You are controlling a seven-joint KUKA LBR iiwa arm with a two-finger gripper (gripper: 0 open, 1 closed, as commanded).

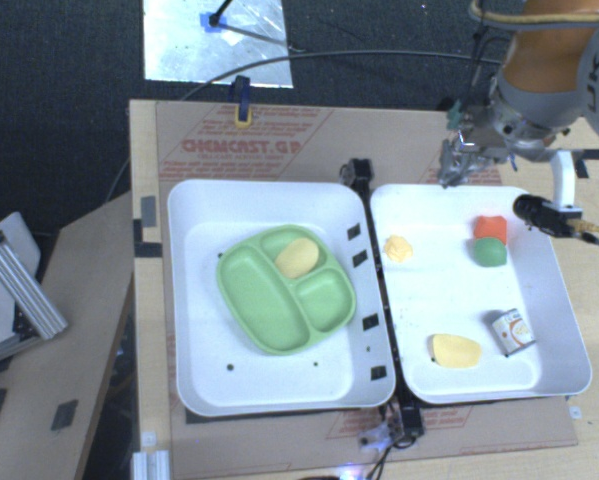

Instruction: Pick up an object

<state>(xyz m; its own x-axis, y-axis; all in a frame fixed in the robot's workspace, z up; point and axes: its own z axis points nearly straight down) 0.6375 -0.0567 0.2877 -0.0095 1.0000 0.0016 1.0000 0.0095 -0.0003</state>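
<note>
Grey and orange, the arm holds its jaws [457, 164] above the far rim of the right bin [554, 313]; we cannot tell whether they are parted. Well apart, nearer us, lie a pale yellow lump [398, 249], an orange-and-green piece [490, 241], a small printed carton [512, 331] and a glossy yellow piece [455, 350]. In the left bin [194, 298] a green divided tray [279, 290] holds a rounded yellow item [298, 258].
</note>
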